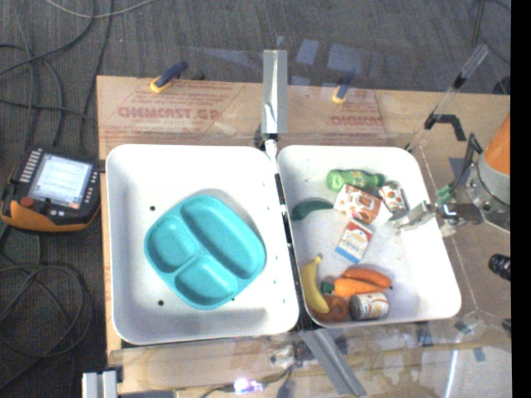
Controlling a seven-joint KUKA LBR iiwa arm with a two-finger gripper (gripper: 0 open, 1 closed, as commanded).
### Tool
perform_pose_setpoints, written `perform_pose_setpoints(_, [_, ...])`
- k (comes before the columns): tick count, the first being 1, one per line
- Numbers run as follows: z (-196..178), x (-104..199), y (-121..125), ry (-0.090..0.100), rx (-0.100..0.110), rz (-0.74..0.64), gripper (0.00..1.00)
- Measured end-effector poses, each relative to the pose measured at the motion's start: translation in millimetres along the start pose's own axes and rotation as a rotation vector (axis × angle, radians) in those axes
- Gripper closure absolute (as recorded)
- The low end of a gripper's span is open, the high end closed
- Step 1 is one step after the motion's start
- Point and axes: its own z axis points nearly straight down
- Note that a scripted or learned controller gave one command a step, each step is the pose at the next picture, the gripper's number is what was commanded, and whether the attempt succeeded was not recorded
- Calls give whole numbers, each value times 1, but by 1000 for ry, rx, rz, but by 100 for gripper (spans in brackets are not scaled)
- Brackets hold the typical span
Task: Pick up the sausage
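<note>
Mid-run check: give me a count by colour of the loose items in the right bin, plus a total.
Right bin, what I can make out:
Green: 2, a bottle and a darker piece
Red-and-white cartons: 3
Yellow: 1, banana
Orange or reddish-brown: 3
Can: 1
Total: 10

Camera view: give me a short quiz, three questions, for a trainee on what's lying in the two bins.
1. True or false: the banana lies on the teal tray.
2. Which item lies nearest the lower rim of the right bin, as the view shows it? A) the can B) the green bottle C) the small carton
3. Fill in: the gripper is at the right bin's ___ side in the view.

Key: 1 false, the banana is in the right bin; 2 A; 3 right.
</note>
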Motion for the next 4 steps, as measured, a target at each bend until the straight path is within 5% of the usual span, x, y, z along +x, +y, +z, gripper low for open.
perform_pose_setpoints(1, [119,32,-25,-4,-13,-120,0])
perform_pose_setpoints(2, [109,31,-24,-6,-16,-119,100])
perform_pose_setpoints(3, [109,31,-24,-6,-16,-119,0])
perform_pose_setpoints(4, [117,65,-25,-16,-16,-406,0])
